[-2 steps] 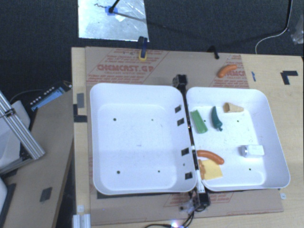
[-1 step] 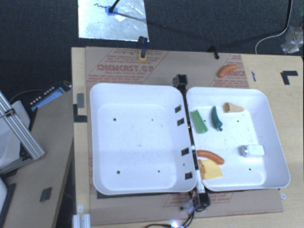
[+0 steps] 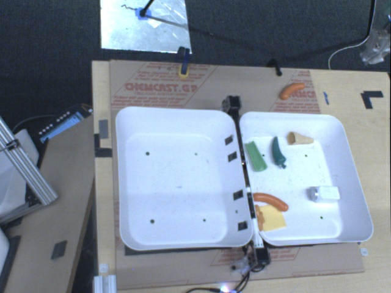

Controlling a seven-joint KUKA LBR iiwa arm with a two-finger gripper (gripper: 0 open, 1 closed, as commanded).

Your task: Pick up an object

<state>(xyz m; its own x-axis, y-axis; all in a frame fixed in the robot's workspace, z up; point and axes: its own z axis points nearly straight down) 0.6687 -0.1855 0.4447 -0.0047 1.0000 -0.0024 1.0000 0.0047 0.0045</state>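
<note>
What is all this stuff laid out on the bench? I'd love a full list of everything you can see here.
White bins: 2, side by side; left bin, right bin.
Green block: 1, right bin, near its left wall.
Dark teal piece: 1, right bin, just right of the green block.
Tan wedge: 1, right bin, upper part.
Orange sausage: 1, right bin, lower left.
Yellow slice: 1, right bin, touching the sausage from below.
White and grey item: 1, right bin, right side.
Second orange sausage: 1, on the bench above the right bin.
Yellow clamp: 1, top edge of the bench.
Shiny sheet: 1, silver, on the dark floor above.
</note>
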